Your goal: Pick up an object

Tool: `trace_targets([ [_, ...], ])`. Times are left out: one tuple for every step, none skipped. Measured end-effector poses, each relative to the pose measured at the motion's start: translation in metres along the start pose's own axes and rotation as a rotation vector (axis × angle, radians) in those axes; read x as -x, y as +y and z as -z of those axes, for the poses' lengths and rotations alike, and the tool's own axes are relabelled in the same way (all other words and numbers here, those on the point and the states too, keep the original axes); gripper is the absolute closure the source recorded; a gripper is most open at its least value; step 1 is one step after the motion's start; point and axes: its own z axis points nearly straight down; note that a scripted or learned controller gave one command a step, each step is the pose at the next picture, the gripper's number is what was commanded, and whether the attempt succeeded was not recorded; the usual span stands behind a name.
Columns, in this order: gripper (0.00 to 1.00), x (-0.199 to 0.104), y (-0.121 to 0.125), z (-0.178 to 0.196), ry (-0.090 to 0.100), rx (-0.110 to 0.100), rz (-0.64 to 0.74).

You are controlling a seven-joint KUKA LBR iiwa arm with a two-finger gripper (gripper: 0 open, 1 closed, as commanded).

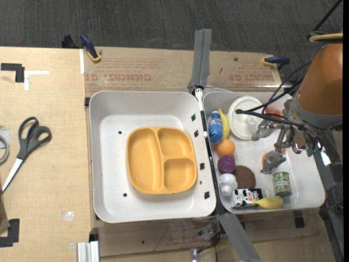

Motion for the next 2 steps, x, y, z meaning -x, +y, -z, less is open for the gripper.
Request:
trace_targets([
  [0.00, 0.038, 0.017, -0.118, -0.004, -0.001, 0.172],
  [0.00, 0.044, -0.054, -0.084, -0.003, -0.001, -0.012],
])
